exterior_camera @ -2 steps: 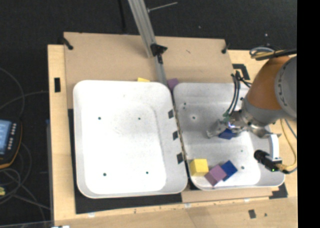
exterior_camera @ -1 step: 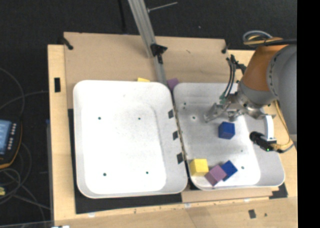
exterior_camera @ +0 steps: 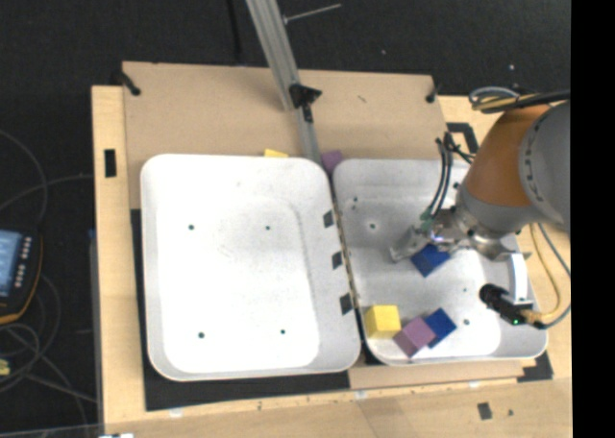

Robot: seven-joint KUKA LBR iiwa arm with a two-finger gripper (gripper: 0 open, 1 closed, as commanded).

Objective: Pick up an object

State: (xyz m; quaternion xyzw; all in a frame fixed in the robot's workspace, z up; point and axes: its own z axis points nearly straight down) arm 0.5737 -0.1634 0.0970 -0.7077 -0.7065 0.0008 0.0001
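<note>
Camera view: my claw (exterior_camera: 420,246) sits low in the right bin (exterior_camera: 384,186) against a blue block (exterior_camera: 431,259) to grab it, finger state can't tell.

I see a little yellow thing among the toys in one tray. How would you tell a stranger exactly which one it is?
Look at the right-hand white bin, the one the arm reaches into. Along its near edge, three small blocks sit in a row. The yellow cube is the leftmost, closest to the divide between the bins, with a purple block touching its right side and a blue block beyond that.
</note>
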